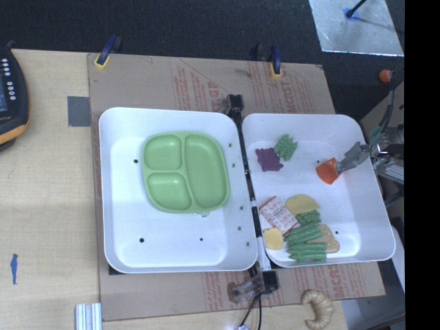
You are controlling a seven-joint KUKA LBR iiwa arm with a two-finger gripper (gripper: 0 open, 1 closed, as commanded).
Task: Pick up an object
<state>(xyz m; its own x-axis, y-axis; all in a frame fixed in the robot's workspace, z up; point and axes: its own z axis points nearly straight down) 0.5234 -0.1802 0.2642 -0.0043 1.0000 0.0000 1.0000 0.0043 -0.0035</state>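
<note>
Reaching in over the right bin [371, 184], the pincer [342, 162] is seen clamped on an orange piece [327, 172]; lifting it clear is judged still undone.

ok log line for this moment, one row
stage: pick attempt | pincer: over right white bin, tip at small orange piece | grip: unconfirmed | left white bin: green three-part plate
</note>
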